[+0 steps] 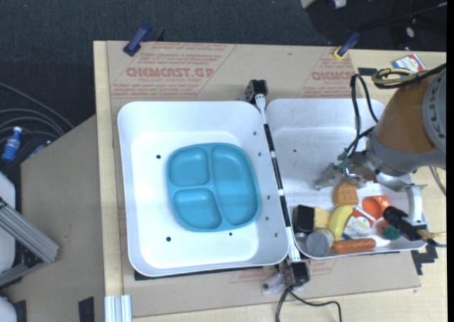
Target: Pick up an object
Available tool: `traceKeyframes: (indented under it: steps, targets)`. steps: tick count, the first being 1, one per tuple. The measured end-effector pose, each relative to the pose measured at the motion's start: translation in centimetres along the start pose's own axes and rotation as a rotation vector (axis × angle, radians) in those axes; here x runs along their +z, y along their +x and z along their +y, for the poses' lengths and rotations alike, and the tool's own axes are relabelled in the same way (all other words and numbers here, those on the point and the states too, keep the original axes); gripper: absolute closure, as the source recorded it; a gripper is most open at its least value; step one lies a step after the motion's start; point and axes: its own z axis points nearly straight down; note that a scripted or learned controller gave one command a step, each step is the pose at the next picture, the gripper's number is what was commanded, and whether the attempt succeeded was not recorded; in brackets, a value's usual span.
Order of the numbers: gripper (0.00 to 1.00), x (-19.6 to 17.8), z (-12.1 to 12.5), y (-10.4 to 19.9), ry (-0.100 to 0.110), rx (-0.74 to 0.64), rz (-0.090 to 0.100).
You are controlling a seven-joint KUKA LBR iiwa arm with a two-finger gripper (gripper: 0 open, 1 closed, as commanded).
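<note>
- End effector [339,173]: low in the right bin [312,125], finger state cannot be told.
- Cracker [345,193]: just beside it, at 5 o'clock.
- Blue plate [212,186]: centred in the left bin [142,136].

Arm [418,122] cut by right edge; pincer [339,171] state unclear.

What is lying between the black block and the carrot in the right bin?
In the camera view, a banana and a small white packet lie between the black block and the carrot.
</note>
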Motion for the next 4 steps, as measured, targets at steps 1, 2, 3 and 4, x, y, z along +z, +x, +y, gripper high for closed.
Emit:
traceKeyframes:
  steps: [1, 2, 3, 4]
  targets:
    - [1.0, -1.0, 0.0, 0.0, -0.001, 0.001, 0.0]
    - [0.0, -1.0, 0.0, 0.0, -0.001, 0.0, 0.0]
    - [0.0, 0.0, -5.8, 1.4, 0.0, 0.0, 0.0]
    - [1.0, -1.0, -5.8, 1.4, -0.001, 0.001, 0.0]
